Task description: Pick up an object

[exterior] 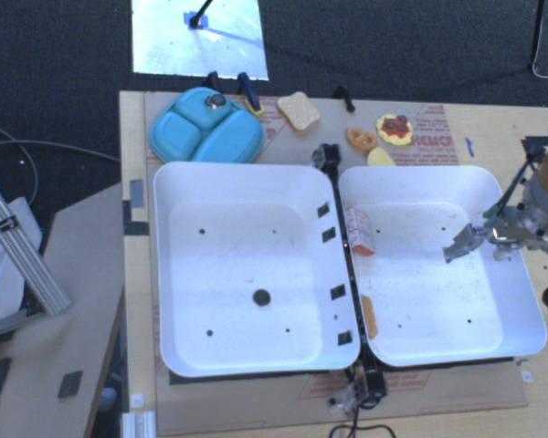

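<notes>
hand (460, 245) hovers low over the right bin (493, 340), and whether its fingers are apart or together, cannot tell. nothing seen in its grip. carton (358, 231) lies well to its left by the divider, orange stick (369, 317) down-left.

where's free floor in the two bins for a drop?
Left bin: bare all around the small dark disc. Right bin: free in the middle, between the tool and the divider; its divider side holds a red-white packet and an orange piece.
</notes>
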{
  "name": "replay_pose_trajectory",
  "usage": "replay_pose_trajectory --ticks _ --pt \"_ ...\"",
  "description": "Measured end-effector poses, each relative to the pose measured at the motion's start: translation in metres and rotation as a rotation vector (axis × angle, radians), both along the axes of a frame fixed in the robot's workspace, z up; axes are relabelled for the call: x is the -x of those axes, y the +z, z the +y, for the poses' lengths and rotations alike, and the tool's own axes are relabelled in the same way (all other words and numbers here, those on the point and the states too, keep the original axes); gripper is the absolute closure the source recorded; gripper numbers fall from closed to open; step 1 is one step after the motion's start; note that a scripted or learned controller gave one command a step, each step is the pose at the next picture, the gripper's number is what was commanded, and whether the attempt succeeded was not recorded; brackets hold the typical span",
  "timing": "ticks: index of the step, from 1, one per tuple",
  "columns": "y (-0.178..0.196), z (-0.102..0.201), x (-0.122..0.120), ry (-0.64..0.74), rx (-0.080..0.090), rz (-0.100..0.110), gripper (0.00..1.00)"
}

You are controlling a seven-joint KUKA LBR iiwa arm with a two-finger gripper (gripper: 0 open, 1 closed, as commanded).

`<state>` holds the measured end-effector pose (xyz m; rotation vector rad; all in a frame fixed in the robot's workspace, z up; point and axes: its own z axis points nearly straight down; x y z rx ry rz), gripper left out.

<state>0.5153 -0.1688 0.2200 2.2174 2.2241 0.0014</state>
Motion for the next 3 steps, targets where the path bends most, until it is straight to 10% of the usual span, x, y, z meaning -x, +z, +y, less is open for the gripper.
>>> replay_pose_trajectory --ticks 1,2,3 --pt "-0.016 0.120 -0.017 0.012 -0.004 0.001 0.00" --pt "-0.087 0.032 -0.020 -0.008 0.002 0.003 0.00" --pt "-0.076 -0.043 -0.068 -0.005 0.006 -0.007 0.00"
